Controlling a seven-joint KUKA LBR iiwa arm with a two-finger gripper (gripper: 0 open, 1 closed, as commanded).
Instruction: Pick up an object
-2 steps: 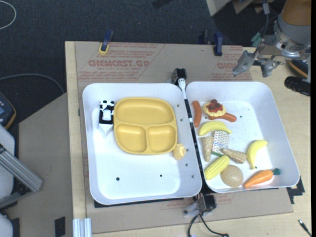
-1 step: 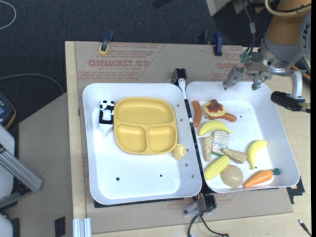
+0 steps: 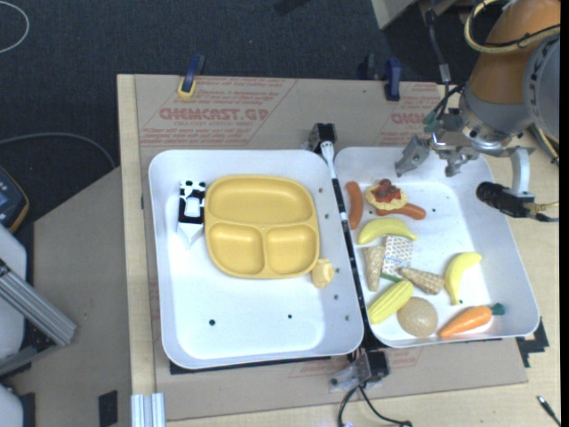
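1. Step in hand: approach. The tool (image 3: pixel 437 154) hangs over the far edge of the right bin (image 3: pixel 511 265), its two fingers spread apart and nothing between them. No object is lifted yet.
2. Candidate objects all lie in the right bin. Closest to the tool is a toy pizza slice (image 3: pixel 389 198) with red topping, just nearer than the fingers. A toy hot dog (image 3: pixel 356 205) lies to its left, along the bin's left wall.
3. Mid-bin: a banana (image 3: pixel 386 229), then a waffle cone (image 3: pixel 374 265), a checkered packet (image 3: pixel 399 252) and a second cone (image 3: pixel 421 279), all bunched and touching.
4. Near end: corn cob (image 3: pixel 390 301), a round tan potato-like piece (image 3: pixel 416 317), a carrot (image 3: pixel 465 320). A second banana (image 3: pixel 460 274) sits apart on the right, with open floor around it.
5. Next move, as I judge it: descend on the pizza slice, or shift to the lone banana, which looks the cleaner grasp.
6. Hindrances: the mid-bin cluster leaves little room for the fingers, and the hot dog hugs the wall.
7. Left bin (image 3: pixel 169 265) holds a yellow divided plate (image 3: pixel 262 223), a black-and-white toy (image 3: pixel 191 203) and a small yellow piece (image 3: pixel 322 274). Both bins rest on the desk (image 3: pixel 133 149).
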